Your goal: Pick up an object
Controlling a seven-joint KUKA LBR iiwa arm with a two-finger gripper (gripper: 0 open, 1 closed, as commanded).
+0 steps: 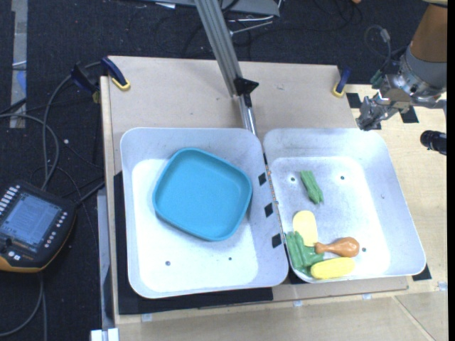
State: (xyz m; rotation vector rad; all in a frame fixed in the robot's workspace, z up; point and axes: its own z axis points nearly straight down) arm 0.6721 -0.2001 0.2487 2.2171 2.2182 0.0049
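Now left bin (142, 190) holds blue plate (202, 194); right bin (384, 183) toy food; end effector (371, 114) state unclear.

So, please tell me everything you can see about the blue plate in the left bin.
The blue plate is a square dish with rounded corners and a raised rim, plain light blue, and it looks like smooth plastic. It lies right way up and flat on the floor of the left bin, turned a little so its corners point diagonally. It sits toward the bin's upper middle. Nothing lies on it and only the bin touches it.
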